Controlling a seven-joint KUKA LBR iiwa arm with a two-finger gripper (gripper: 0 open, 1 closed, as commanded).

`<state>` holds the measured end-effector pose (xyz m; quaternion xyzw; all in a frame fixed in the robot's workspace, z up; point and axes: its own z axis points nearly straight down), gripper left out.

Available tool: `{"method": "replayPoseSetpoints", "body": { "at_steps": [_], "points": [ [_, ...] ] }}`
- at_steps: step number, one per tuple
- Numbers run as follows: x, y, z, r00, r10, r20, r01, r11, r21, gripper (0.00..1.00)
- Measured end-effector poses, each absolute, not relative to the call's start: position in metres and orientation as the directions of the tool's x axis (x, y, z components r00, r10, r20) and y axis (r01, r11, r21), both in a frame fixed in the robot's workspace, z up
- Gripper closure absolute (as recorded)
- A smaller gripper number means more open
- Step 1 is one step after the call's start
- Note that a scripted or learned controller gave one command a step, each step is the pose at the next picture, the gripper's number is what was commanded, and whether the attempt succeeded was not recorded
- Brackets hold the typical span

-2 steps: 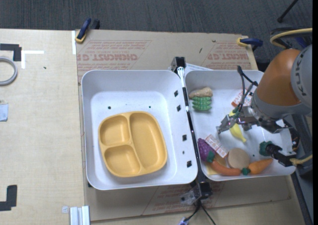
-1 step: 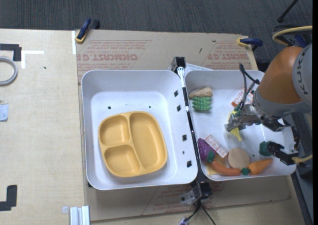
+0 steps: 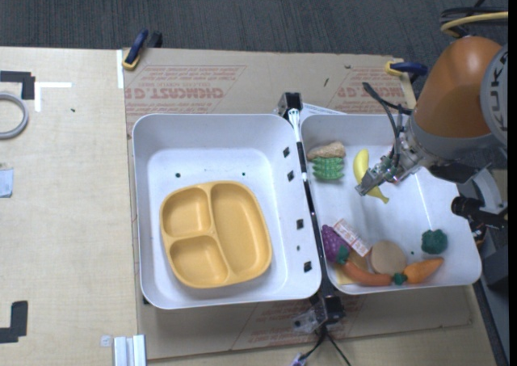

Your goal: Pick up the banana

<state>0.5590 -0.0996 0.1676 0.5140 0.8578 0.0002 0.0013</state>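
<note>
A small yellow banana (image 3: 362,166) lies in the right bin (image 3: 420,138), near its upper middle, its lower end reaching down and right under the tool. My gripper (image 3: 374,184) hangs at the banana's lower right end, touching or just above it. The grey arm with its orange band comes in from the right and covers the bin's upper right part.
Right bin also holds a green ribbed item (image 3: 328,167) with a tan piece (image 3: 326,150) left of the banana, purple grapes (image 3: 331,241), carrots (image 3: 367,277), a tan disc (image 3: 388,258) and broccoli (image 3: 435,240). A yellow divided plate (image 3: 215,233) sits in the left bin (image 3: 153,195).
</note>
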Motion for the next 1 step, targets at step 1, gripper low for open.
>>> {"method": "replayPoseSetpoints", "body": {
  "at_steps": [1],
  "points": [
    [0.6573,-0.0939,0.2104,-0.494,0.869,-0.002,0.869,0.494,0.002,1.00]
  ]
}}
